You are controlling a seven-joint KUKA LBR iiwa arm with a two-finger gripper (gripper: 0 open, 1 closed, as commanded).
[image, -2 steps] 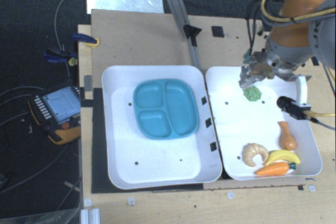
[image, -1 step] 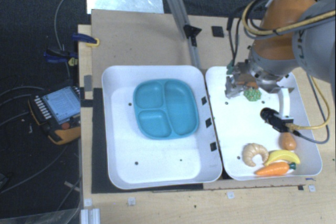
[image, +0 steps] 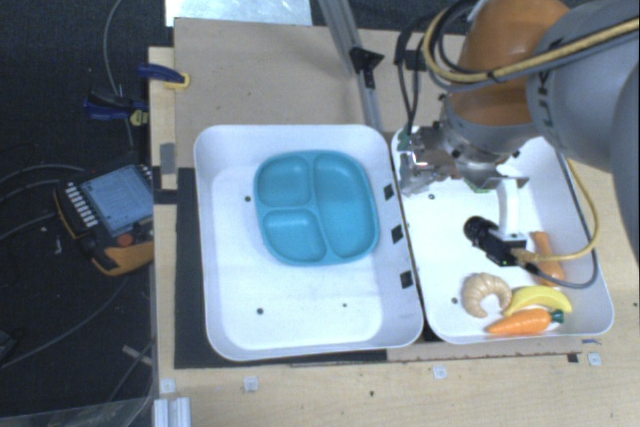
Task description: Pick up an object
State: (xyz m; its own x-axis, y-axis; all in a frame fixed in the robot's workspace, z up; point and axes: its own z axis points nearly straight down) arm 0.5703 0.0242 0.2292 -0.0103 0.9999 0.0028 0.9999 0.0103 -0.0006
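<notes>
Where gripper (image: 423,169) hangs, seemingly at right bin (image: 445,250) left rim, floor open.

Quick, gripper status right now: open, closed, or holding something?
Gripper: cannot be told from this view. It is over the far left corner of the right bin, away from the croissant, banana and carrot.

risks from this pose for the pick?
1. The gripper hangs over the far left corner of the right bin, apart from every item. A descent there would likely meet bare floor or clip the rim.
2. The croissant, banana and carrot crowd together in the near right corner, so a grasp may catch two or knock one aside.
3. The carrot lies close to the bin wall, leaving little room.
</notes>
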